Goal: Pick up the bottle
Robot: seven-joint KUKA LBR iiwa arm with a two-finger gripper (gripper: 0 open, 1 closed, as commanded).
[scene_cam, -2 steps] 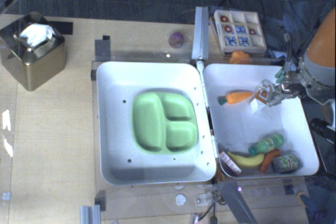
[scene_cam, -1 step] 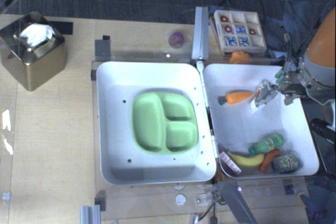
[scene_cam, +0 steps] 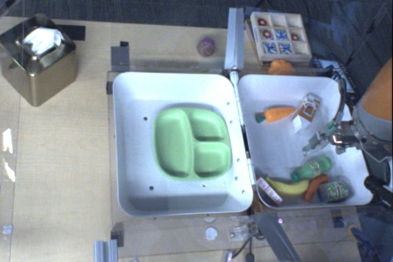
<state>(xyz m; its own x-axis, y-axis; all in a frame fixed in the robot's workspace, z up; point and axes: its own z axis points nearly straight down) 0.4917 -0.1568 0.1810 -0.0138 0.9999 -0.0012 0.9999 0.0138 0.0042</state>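
Our end effector (scene_cam: 319,139), fingers spread and holding nothing, hangs just above the bottle (scene_cam: 312,168), which lies slantwise toward the right bin's (scene_cam: 279,86) near edge.

Arm (scene_cam: 376,108) cut off at right edge; claw (scene_cam: 320,139) finger spacing too small to tell.

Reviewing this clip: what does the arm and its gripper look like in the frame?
The arm enters at the right edge as a rounded orange band above a grey wrist. The gripper is a slim metallic silver piece with thin fingers, with a dark cable curving up behind it. No markings can be made out.
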